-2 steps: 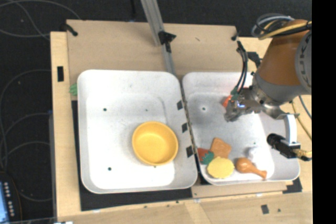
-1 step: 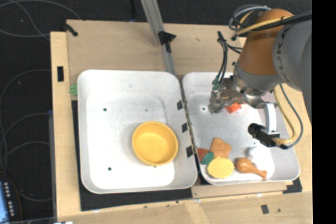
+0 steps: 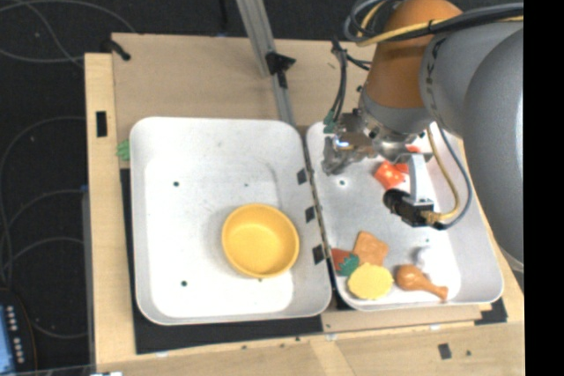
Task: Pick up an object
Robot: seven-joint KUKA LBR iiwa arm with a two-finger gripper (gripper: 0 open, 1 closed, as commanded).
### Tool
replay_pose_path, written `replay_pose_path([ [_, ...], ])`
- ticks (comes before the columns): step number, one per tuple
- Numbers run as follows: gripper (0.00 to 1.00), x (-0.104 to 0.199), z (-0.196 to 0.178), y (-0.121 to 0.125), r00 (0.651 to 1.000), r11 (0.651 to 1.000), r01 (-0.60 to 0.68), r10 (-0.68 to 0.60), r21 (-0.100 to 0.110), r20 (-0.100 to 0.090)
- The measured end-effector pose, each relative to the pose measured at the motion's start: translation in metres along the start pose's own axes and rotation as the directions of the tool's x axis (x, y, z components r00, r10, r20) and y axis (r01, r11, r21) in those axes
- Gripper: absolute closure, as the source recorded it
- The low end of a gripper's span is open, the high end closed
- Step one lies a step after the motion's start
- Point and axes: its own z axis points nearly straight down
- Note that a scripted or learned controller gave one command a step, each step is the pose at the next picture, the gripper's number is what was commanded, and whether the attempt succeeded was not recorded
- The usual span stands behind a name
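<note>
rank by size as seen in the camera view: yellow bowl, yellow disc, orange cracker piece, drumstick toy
1. yellow bowl, clearly largest
2. drumstick toy and yellow disc look about alike; not ranking them
3. orange cracker piece, smallest, though close to those two

Robotics lab test cell, industrial arm (image 3: 441, 57) over plywood bench (image 3: 194, 75), two white bins (image 3: 176, 145), loose cables (image 3: 35, 22) on dark floor, aluminium camera mast (image 3: 251, 4)
</note>
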Motion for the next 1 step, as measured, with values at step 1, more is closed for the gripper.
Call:
replay_pose_path([
  [1, 1.0, 0.0308, -0.0105, 0.0265, 1.0, 1.0, 0.0, 0.0, 0.0, 0.001],
])
